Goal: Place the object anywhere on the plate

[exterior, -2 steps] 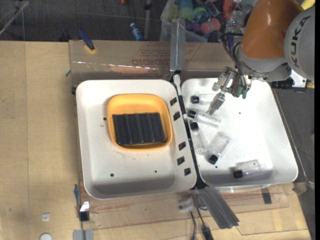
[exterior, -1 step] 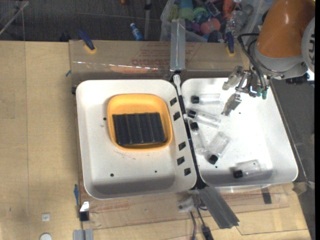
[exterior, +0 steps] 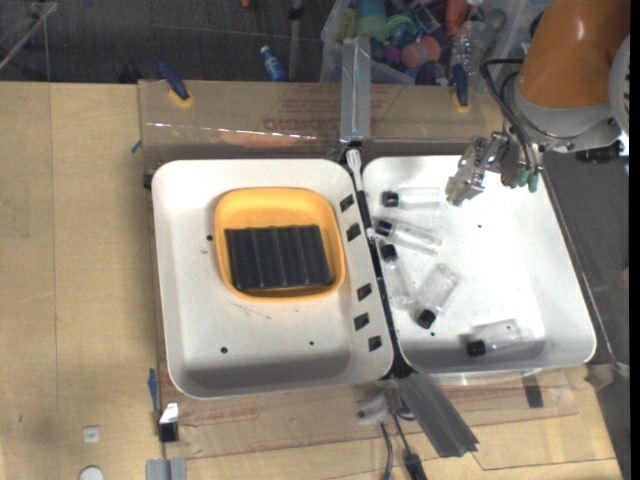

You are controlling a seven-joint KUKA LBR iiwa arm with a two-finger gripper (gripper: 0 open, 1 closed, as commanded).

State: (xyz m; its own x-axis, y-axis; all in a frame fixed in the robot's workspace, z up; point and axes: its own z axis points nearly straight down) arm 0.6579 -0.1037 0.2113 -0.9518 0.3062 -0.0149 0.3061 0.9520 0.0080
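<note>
Gripper [exterior: 463,190] hangs over the upper part of the right bin [exterior: 560,268], reaching in from the right under the arm's orange band [exterior: 570,43]. Whether its fingers are open or shut cannot be told, and nothing is seen held between them.

Task objects: several clear plastic vials with black caps lie scattered in the right bin. One vial [exterior: 410,200] lies just left of the gripper near the upper-left corner. A second [exterior: 405,236] lies below it, close to the divider. A third [exterior: 432,293] lies tilted near the bin's middle. A fourth [exterior: 495,338] rests near the front rim.

Plate: an orange-yellow plate [exterior: 278,208] sits in the left bin [exterior: 190,298], roughly centred and slightly toward the back. A dark ribbed insert [exterior: 277,258] covers most of its floor. No vial lies on it.

Surface: both bins are white and shallow, meeting at a central divider [exterior: 362,258] marked with black tabs. White floor is bare around the plate on all sides, widest at the front. The right half of the right bin is bare.

Surroundings: the bins rest on a wooden bench [exterior: 70,268]. A clear tub of coloured toys [exterior: 420,13] stands behind the bench.
</note>
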